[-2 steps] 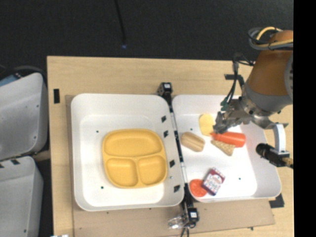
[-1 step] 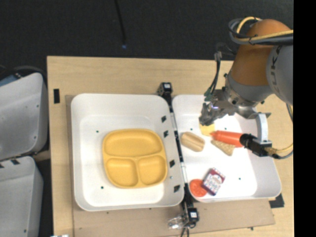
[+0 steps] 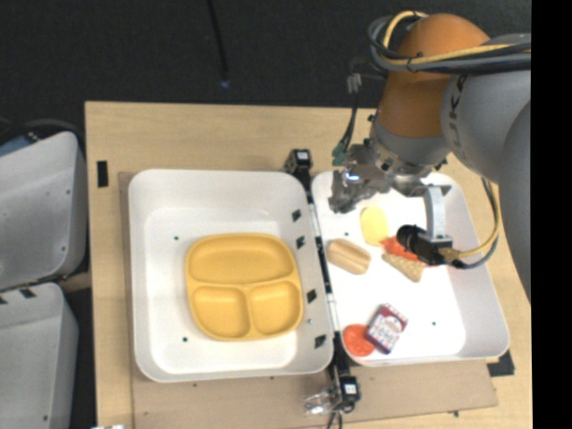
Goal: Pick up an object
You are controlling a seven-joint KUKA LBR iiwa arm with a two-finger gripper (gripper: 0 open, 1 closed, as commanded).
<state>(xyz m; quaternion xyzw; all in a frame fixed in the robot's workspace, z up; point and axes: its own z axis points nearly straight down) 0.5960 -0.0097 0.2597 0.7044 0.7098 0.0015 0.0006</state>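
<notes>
Tan hot-dog bun (image 3: 349, 256) lies just below the claw (image 3: 342, 197); its opening cannot be told.

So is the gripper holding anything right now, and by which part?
Cannot be told. The gripper sits low in the right bin beside the yellow piece; nothing visible between its fingers.

You see two white bins on the counter (image 3: 107, 141). The left bin (image 3: 161, 204) holds a yellow divided tray (image 3: 243, 286). Over the right bin (image 3: 474, 320) the claw (image 3: 344, 195) hangs near the far-left corner, just beside a yellow piece (image 3: 374, 225), a bread roll (image 3: 349, 256) and a small printed packet (image 3: 386, 328).
</notes>
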